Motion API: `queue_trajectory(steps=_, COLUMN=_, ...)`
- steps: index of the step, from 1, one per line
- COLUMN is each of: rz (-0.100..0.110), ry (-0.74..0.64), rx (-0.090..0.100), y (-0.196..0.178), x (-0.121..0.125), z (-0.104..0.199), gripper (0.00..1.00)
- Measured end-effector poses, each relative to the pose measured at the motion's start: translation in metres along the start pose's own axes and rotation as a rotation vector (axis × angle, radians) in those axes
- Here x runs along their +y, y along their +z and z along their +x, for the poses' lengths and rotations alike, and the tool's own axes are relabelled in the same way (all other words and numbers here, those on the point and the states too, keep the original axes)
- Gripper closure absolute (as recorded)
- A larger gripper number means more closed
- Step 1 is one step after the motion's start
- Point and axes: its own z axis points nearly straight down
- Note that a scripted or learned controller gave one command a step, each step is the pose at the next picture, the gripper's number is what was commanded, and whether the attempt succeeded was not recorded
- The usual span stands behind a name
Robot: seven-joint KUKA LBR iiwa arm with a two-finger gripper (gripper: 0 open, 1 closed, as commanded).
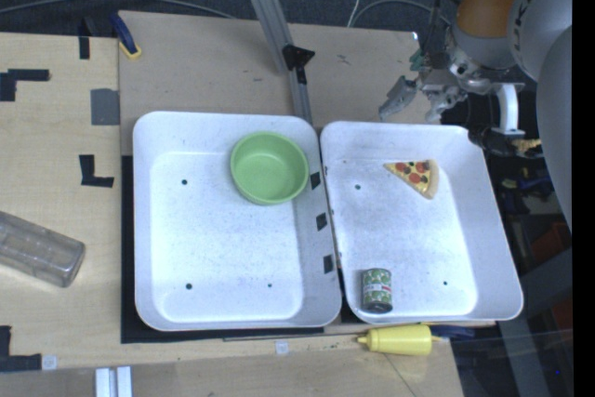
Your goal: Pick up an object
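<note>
Right at the near edge, a yellow mustard bottle [398, 340] lies on the desk [214, 60], just outside the right bin [497, 228]. Step inside that bin and there's a small green can [376, 290] standing near the front wall, untouched. Further back in the same bin, a pizza slice [415, 175] lies flat (toy food, by the look of it), also untouched. Over in the left bin [149, 228], a green bowl [269, 167] sits toward the far right corner. Off to the left on the desk, a clear tumbler [37, 249] lies on its side.

And at the back, the claw [420, 98] hangs above the desk just beyond the right bin's far rim, fingers spread apart, nothing between them. So nothing is picked yet; I'd judge the whole job is still ahead: choose a target, descend, close, lift. The pizza slice is the nearest candidate.
</note>
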Motion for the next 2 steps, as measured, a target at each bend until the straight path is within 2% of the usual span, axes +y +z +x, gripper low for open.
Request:
queue_trajectory(steps=1, rz=0.0, ry=0.0, rx=-0.001, y=0.0, x=0.0, z=0.0, gripper=0.0)
queue_trajectory(steps=2, rz=0.004, ry=0.002, rx=0.0, y=0.046, x=0.002, z=-0.005, gripper=0.0)
